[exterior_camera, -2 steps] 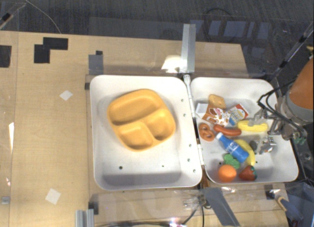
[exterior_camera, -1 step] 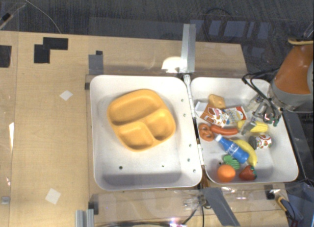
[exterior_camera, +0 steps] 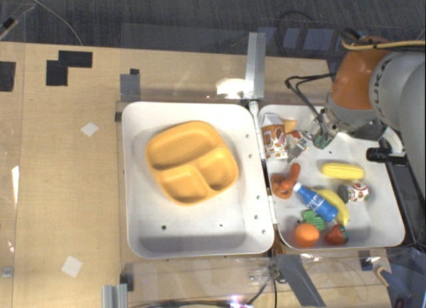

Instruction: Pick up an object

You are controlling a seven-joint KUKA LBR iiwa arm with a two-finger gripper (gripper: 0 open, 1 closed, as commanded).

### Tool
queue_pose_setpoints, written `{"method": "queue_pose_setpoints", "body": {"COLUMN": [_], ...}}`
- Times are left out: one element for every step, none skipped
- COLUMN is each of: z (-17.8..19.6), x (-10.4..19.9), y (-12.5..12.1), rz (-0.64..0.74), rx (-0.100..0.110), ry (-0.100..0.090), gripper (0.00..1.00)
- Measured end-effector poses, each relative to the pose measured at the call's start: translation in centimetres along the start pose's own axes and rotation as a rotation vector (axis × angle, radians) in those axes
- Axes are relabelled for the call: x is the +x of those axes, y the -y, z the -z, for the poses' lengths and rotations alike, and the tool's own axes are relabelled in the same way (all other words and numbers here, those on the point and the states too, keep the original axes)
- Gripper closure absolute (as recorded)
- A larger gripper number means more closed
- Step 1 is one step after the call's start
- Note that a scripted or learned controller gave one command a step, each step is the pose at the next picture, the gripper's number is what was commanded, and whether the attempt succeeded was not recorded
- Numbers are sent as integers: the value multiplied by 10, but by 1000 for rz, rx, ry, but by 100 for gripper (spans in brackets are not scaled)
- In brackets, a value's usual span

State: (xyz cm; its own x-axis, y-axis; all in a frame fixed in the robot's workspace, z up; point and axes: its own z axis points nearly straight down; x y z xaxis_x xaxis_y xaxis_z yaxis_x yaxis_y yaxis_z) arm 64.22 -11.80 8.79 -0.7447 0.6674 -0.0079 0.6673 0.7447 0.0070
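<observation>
A: Camera view: where was the two-finger gripper [exterior_camera: 307,139]?
B: Over the right white bin [exterior_camera: 393,233], beside the small printed carton [exterior_camera: 273,139]. Grip state could not be told.
A: Left white bin [exterior_camera: 133,187]?
B: Held the yellow plastic divided tray [exterior_camera: 192,161].

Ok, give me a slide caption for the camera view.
Gripper hovering over toy food in the right bin; yellow tray in the left bin.

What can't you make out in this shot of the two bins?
- Gripper: too small and blurred in the camera view to tell what its fingers are doing.
- Carton: printing too small to read.
- Green toy: mostly hidden behind the blue bottle and orange.
- Arm: cut off by the right edge.
</observation>
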Motion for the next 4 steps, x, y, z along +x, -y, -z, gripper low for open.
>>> {"method": "queue_pose_setpoints", "body": {"z": [1,-1,13,100], "x": [-32,-12,-14,14], "y": [30,-4,-6,-42], "rz": [11,-520,-511,-1151], "rx": [1,4,0,2], "ry": [2,-2,6,0], "gripper": [0,0,100,100]}}
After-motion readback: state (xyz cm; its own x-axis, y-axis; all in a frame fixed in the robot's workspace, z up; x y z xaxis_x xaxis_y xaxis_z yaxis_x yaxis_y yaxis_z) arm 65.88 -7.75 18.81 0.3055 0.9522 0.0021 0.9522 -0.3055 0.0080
